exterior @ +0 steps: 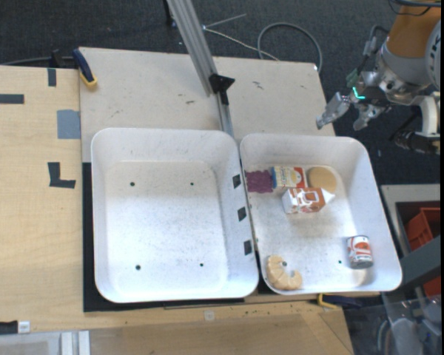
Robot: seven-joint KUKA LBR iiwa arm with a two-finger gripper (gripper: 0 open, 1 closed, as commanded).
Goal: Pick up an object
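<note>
You've got two shallow white plastic bins side by side on the counter (170,87), both w/ rounded corners and speckled, scuffed floors. Left bin (103,220) shows four small dark dots on its floor. Right bin (381,220) holds the pickable stuff.

Near its back wall, a tight cluster: a dull purple, soft-looking block (259,180) on the left, touching a small printed packet (287,176), white w/ green and orange. Just right of that is a round tan disc (323,178), smooth, bun-like. A small white-and-red carton (306,200) w/ a gabled top lies tilted just in front of the packet and disc, touching or overlapping them.

Well apart, at the front right corner, a short can (360,251), red and white label, metallic top, lying on its side. At the front left, a pale brown curved pastry (283,274), rough surface, croissant-like.

Arm comes in from upper right: grey body, orange band above the wrist. The gripper (346,114) hangs over the counter just beyond the right bin's back right corner, outside the bin, angled down and left. Its two fingers are spread apart w/ nothing between them. A small green light glows on the wrist.

A slanted grey metal rail (196,43) runs down to the gap between the bins.
</note>
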